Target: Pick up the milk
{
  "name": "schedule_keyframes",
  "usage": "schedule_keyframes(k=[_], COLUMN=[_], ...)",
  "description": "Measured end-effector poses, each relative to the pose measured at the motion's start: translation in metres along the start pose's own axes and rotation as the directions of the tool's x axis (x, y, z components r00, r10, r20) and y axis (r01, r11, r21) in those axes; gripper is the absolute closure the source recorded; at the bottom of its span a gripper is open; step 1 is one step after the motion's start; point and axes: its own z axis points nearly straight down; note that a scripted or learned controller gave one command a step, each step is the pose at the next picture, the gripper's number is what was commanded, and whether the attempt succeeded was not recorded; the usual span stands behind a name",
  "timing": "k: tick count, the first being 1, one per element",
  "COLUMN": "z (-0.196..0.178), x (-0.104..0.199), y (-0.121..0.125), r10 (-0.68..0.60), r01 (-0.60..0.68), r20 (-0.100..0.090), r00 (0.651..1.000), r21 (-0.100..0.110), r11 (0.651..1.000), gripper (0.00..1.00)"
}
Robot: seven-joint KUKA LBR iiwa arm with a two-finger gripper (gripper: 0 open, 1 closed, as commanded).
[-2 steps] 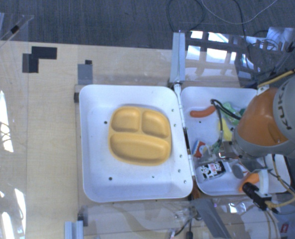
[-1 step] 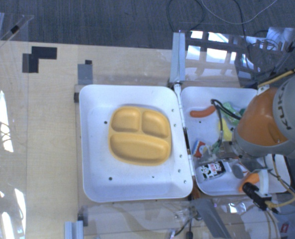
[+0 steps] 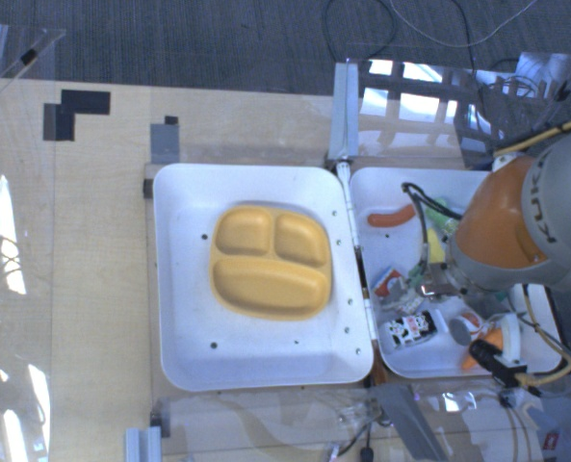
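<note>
The milk (image 3: 407, 329) is a small white carton with black patches. It lies near the front left corner of the right bin (image 3: 401, 359). The grey arm with its orange band (image 3: 497, 229) reaches in from the right over this bin. Its gripper (image 3: 422, 295) hangs low in the bin, just behind and slightly right of the milk. The arm's body hides much of the bin's right half. I see nothing clearly held in the gripper.
A yellow compartment tray (image 3: 271, 260) lies in the left bin (image 3: 184, 258). The right bin also holds a red sausage (image 3: 391, 218), a green item (image 3: 441, 210), a red and white piece (image 3: 389, 281) and an orange item (image 3: 492, 338). Cables run over its right edge.
</note>
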Motion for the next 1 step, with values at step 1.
schedule_keyframes(k=[1], z=[-0.0004], x=[-0.0128], y=[-0.0180], r10=[-0.131], r01=[0.131], r20=[0.001], r00=[0.991], r21=[-0.005], r11=[0.991], gripper=[0.00])
